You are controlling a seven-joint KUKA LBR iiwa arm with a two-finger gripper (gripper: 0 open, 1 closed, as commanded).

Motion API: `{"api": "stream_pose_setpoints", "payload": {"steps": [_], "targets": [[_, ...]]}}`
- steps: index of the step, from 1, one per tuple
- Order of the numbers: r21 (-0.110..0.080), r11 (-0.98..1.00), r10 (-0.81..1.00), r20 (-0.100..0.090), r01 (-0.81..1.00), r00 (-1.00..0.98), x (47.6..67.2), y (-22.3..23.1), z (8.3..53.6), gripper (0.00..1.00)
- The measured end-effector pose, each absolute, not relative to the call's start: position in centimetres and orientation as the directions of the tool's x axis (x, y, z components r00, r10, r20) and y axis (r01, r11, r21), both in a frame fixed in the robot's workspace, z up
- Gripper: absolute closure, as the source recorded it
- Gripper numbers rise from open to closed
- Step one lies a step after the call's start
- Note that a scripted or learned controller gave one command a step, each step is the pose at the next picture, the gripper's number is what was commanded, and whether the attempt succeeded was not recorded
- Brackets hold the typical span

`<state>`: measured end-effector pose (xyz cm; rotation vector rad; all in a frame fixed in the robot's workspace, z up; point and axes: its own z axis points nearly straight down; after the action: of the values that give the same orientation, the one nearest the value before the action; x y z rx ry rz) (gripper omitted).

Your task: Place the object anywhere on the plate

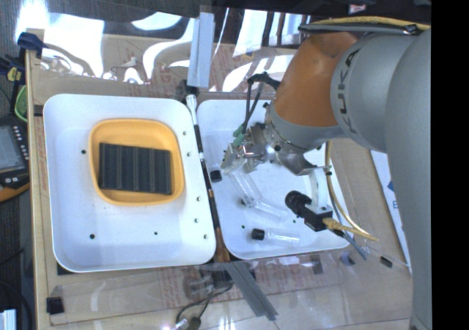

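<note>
Tool (pixel 238 158) is down in the right bin (pixel 234 246), over the upper-left part of its floor. Arm (pixel 381 86) comes in from the right and covers the bin's upper-right corner. Opening: cannot tell, the tip is a clutter of shiny and clear parts from this angle. Nothing visibly clamped in it.

Clear tube (pixel 247 191) lies slanted on the bin floor just below the tip, upper end very close to the tool (touching or not, can't resolve). Second clear tube (pixel 281 236), black-capped, lies near the bin's front wall, roughly level, apart from the tool. Small black piece (pixel 215 174) sits by that bin's left wall, just beside the tool tip, not in contact as far as I can see.

Left bin (pixel 62 196) holds the yellow plate (pixel 135 129), upper-middle of the bin. Dark ribbed block (pixel 139 169) lies flat on the plate, inside the rim all round, ridges running up-down in the view. Plate and block are well apart from the tool, with the bins' meeting edges in between. Both bins sit side by side on the desk (pixel 110 295).
</note>
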<state>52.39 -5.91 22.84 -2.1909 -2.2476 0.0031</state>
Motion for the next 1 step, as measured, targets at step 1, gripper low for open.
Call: {"api": "stream_pose_setpoints", "payload": {"steps": [1], "targets": [[-0.004,0.111,0.994,0.000,0.994,-0.111,56.29,-0.97,19.02,1.00]]}}
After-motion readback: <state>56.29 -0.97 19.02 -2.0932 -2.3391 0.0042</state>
